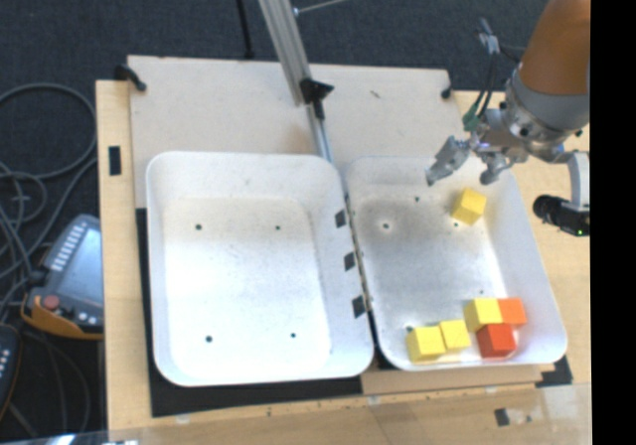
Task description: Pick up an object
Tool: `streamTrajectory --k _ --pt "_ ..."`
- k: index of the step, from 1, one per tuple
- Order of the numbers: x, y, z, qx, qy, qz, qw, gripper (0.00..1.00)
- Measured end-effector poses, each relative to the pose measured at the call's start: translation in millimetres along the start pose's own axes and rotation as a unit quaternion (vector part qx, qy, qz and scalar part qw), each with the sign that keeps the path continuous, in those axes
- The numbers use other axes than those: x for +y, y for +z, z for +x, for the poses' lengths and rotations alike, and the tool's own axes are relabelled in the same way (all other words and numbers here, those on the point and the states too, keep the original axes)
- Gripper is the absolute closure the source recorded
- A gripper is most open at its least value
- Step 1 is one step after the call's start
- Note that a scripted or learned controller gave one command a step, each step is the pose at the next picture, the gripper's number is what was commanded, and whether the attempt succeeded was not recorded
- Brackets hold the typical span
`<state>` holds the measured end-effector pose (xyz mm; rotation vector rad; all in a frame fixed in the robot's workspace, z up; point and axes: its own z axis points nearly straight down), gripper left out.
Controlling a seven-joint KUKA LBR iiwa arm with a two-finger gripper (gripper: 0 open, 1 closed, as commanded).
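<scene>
Camera view: grey metal two-finger gripper (467, 169) hanging over the upper part of the right white bin (437, 254), fingers spread apart with nothing between them; a single yellow cube (469, 206) lies just below and beside the right fingertip, apart from it. Bottom right corner of the same scuffed, shallow bin: cluster of small blocks, namely three yellow blocks (442, 338) and two orange blocks (500, 331), packed touching one another. Left white bin (248, 264): smooth, round-cornered plastic, speckled grey.
</scene>
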<state>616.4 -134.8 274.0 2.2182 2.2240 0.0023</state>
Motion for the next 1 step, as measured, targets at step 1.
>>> streamTrajectory --k 1 --pt "8.5 -59.7 -78.7 -0.004 0.004 -0.004 1.0 0.0"
